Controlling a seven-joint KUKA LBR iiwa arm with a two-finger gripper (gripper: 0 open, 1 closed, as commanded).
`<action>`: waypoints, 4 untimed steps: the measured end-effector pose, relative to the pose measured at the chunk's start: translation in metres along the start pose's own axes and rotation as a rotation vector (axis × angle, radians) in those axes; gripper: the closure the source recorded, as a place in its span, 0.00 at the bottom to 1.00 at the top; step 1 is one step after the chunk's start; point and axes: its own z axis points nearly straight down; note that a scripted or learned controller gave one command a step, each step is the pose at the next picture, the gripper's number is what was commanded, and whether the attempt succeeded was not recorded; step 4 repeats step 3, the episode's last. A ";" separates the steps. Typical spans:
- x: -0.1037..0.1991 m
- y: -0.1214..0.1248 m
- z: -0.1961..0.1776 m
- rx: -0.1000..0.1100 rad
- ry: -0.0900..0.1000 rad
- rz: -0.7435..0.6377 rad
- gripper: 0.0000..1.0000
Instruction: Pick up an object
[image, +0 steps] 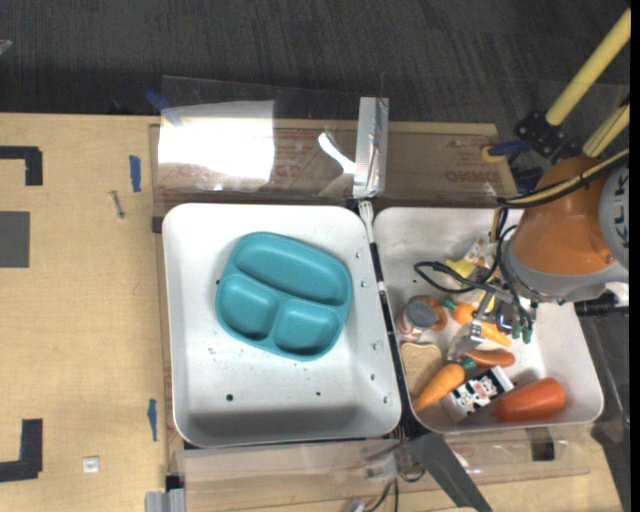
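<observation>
1. The bench (70, 300) bears 2 white bins side by side: the left bin (200, 400) and the right bin (580, 360).
2. The left bin holds 1 teal tray (283, 293) with 3 compartments, lying near the bin's middle and toward its far side.
3. The right bin holds a cluster of small items: 1 carrot (438, 386), 1 red-orange pepper-like piece (528, 400), 1 black-and-white block (475, 391), 1 small round grey-and-orange item (421, 316) and 1 yellow piece (464, 267). Other small bits under the arm are too tangled to count.
4. The carrot's long axis runs diagonally, its narrow tip pointing near-left toward the bin's left wall and its thick end pointing far-right.
5. The red-orange piece lies roughly left to right along the near wall of the right bin, just right of the black-and-white block.
6. 1 arm (560, 235) with an orange band reaches in from the right over the far-right part of the right bin.
7. The gripper (487, 325) hangs over the middle of the right bin among black cables; whether it is wide, narrow or holding anything cannot be told.
8. The carrot lies just near-left of the gripper, its thick end close beneath it; contact cannot be told.
</observation>
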 end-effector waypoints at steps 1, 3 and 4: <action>-0.003 0.001 -0.013 -0.002 -0.011 -0.001 1.00; -0.085 0.060 -0.188 0.000 -0.002 -0.187 1.00; -0.085 0.060 -0.188 0.000 -0.002 -0.187 1.00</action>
